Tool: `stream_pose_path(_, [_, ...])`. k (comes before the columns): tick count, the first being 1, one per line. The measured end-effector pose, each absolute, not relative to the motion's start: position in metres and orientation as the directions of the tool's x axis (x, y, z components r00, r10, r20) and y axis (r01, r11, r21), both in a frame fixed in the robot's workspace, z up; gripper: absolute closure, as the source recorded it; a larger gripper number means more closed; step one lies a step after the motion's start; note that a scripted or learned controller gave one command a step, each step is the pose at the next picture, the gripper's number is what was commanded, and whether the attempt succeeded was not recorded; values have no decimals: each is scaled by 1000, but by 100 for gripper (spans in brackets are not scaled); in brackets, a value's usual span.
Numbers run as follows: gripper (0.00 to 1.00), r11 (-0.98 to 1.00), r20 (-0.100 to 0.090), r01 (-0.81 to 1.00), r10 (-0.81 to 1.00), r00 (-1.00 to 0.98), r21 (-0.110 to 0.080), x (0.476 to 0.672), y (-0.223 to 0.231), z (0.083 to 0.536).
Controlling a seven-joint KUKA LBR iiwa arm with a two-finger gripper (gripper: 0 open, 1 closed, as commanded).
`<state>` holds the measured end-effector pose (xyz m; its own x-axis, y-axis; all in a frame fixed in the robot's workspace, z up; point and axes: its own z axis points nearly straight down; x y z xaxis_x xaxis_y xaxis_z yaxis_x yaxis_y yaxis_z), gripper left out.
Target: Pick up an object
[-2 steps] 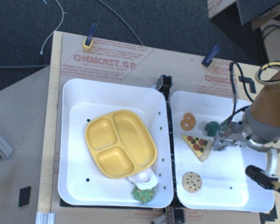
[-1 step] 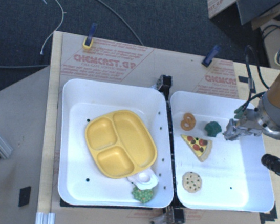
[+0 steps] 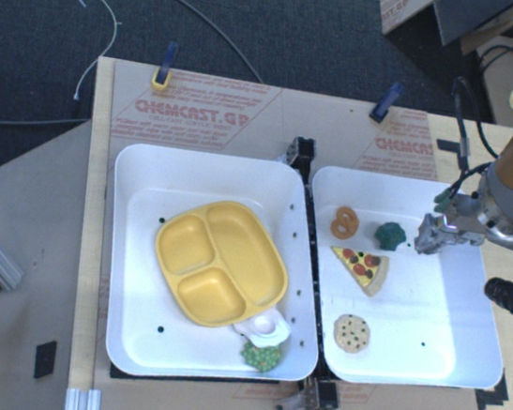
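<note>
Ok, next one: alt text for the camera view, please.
The gripper hangs over the right bin beside a green broccoli piece, with a bagel, pizza slice and cookie nearby. The left bin holds a yellow divided tray.

The right bin [image 3: 467,324] holds four small toy foods. A brown ring-shaped doughnut [image 3: 345,223] lies flat toward the far left of the bin. Just right of it sits a dark green broccoli piece [image 3: 390,234], apart from the doughnut. Nearer, a pizza slice [image 3: 361,266] lies flat, yellow crust to the right, its point toward the left, with red and green toppings. Nearest of all, a round pale cookie [image 3: 351,333] with dark specks lies flat, well apart from the slice.

The left bin [image 3: 126,257] holds a yellow three-compartment tray [image 3: 220,261], turned at a slant, with a white and green piece [image 3: 264,341] touching its near edge.
</note>
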<state>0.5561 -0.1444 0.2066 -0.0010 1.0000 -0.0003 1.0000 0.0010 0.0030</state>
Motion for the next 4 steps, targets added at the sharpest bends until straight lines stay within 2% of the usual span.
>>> stream_pose_path(1, [100,7,2,1000,1000,-7,3,556,-89,220])
stream_pose_path(3, [100,6,4,1000,1000,-6,-3,545,17,213])
stream_pose_path(4, [100,7,4,1000,1000,-7,-3,532,68,219])
